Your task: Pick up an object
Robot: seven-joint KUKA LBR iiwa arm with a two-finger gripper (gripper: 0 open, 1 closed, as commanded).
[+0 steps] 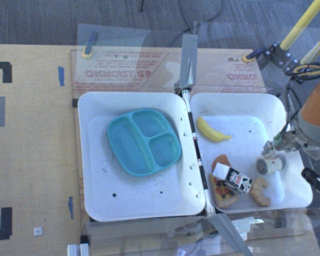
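over on the left, the left bin (pixel 90 143) carries a teal divided plate (pixel 144 141), lying flat near the middle with its three compartments facing up. crossing the divider now, the right bin (pixel 240 103) has the rest of the action: a yellow banana (pixel 212 130) lies near the bin's upper left, close to the divider and well apart from everything else. lower down sits a pizza slice (pixel 224 190) along the bottom left corner, and a small black and white carton (pixel 232 178) lies tilted across it, touching it. just right of that, a tan croissant (pixel 260 191) rests near the bottom edge, beside the carton's end. further right, the gripper (pixel 271 152) is down low inside the bin, by the right wall, reaching in from the orange-banded arm (pixel 313 113). a small grey cylinder (pixel 269 165) lies right under its tip, but whether it sits between them cannot be told at this angle.
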